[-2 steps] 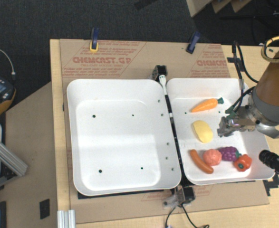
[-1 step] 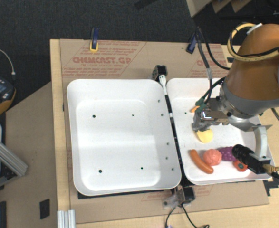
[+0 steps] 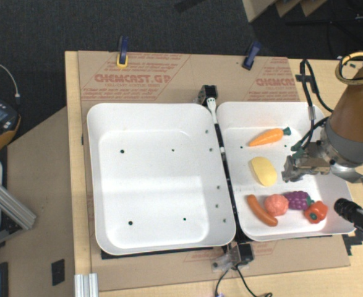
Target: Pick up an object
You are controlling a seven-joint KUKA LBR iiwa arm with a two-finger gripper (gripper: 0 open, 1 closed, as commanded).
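1. We see the claw [image 3: 290,169] low over the right bin [image 3: 297,113], at the end of the grey arm [image 3: 354,122] that comes in from the right side of the camera view. The fingers are dark and small here, so we cannot tell whether they stand apart or together, and we see nothing between them.
2. Just to the claw's left lies a pale yellow lemon-like piece [image 3: 264,171]; the claw looks close beside it, perhaps touching its right edge, though the view is too coarse for us to be sure.
3. Above the yellow piece, near the middle of the right bin, lies an orange carrot [image 3: 267,137], its green stub pointing right and its tip pointing left and down.
4. Along the front of the right bin we find four more toys in a row: a red-orange sausage-shaped piece [image 3: 260,209] lying at a slant, a pink rounded piece [image 3: 276,204] touching it, a purple bunch of grapes [image 3: 298,199] next to that, and a red-orange pepper-like piece [image 3: 316,211] nearest the right wall.
5. The left bin [image 3: 101,141] sits edge to edge with the right one, and both rest on a brown cardboard sheet [image 3: 169,73] with red print, held at its far edge by two clamps [image 3: 123,53].
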